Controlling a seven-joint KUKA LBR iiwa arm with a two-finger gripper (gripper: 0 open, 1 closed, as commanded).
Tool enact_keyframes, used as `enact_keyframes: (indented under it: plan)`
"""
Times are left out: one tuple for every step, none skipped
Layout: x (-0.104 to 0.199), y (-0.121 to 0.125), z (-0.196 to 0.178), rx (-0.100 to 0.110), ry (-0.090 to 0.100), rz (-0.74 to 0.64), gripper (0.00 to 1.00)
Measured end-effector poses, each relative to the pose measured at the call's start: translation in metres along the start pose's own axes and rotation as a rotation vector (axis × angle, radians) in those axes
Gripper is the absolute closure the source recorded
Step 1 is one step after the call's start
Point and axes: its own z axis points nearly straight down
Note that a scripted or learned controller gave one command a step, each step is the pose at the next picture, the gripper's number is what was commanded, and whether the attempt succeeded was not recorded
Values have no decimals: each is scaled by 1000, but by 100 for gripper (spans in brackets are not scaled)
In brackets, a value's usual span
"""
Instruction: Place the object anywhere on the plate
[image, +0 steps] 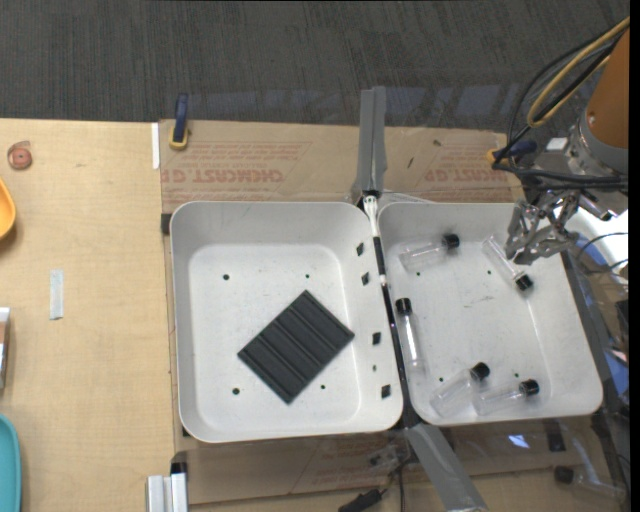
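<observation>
Two shallow white bins sit side by side on the bench; the left bin (190, 330) bears a dark ribbed rectangular plate (296, 345), lying flat and turned at a diagonal near the middle of its floor; the right bin (585, 340) bears five clear plastic vials with black caps, all lying on their sides; one vial (430, 250) rests near the bin's upper left, another (505, 262) lies below the gripper toward the upper right, a third (407, 335) lies along the left wall, and two more (460, 388) and (505, 396) lie just beside each other near the bottom wall; the grey arm enters from the right, and its gripper (532, 236) hangs over the upper right corner of the right bin, well apart from the plate; whether its jaws are spread or pressed together I cannot tell, and no vial is seen between them.
</observation>
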Motion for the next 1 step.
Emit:
enact_keyframes:
  plan:
    - [33,16,-14,-1,0,-367,100]
